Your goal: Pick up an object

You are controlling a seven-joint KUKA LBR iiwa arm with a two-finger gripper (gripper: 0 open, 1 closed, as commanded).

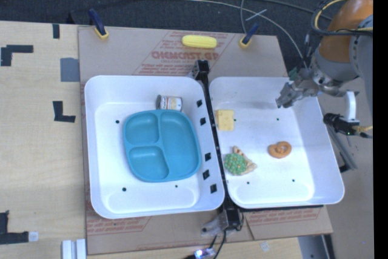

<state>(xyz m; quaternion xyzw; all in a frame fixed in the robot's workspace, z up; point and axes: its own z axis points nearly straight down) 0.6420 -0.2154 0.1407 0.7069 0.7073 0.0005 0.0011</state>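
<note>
On the cardboard sheet [170, 57] under my two bins I can see red printed letters, but they are too blurred to read with certainty.

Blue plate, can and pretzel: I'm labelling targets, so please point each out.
Blue plate [162, 147], camera view, centre of its dividers.
Can [169, 102], camera view, middle of its side.
Pretzel [279, 149], camera view, its middle.

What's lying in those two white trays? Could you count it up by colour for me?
Blue: 1, a divided plate in the left bin.
Yellow: 1, a flat square piece in the right bin.
Orange: 1, a small round piece.
Green: 1, a speckled piece.
Silver: 1, a small can above the plate.
Total: 5
</note>
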